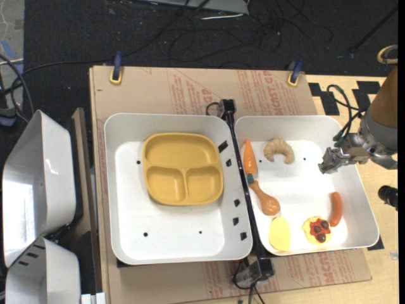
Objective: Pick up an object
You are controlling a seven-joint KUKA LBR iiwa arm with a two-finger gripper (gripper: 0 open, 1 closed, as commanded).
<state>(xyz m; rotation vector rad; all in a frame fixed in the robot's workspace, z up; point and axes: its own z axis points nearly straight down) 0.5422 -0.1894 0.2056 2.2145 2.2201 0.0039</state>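
On the worktop (164,90), the left bin (120,189) carries a yellow divided plate (183,168) lying in its upper middle, with bare white floor between the plate and the bin's left and lower walls. In the right bin (362,198), a carrot (250,157) and a wooden spoon (264,196) lie close along the left wall, a croissant (279,149) sits near the upper wall, and a yellow oval piece (280,234), a small pizza (317,229) and a sausage (335,208) crowd the lower edge, so the middle of this bin has free floor. The pincer (331,160) is at the upper right side of this bin, well apart from every piece, with nothing between its fingers; I cannot tell if it is open.
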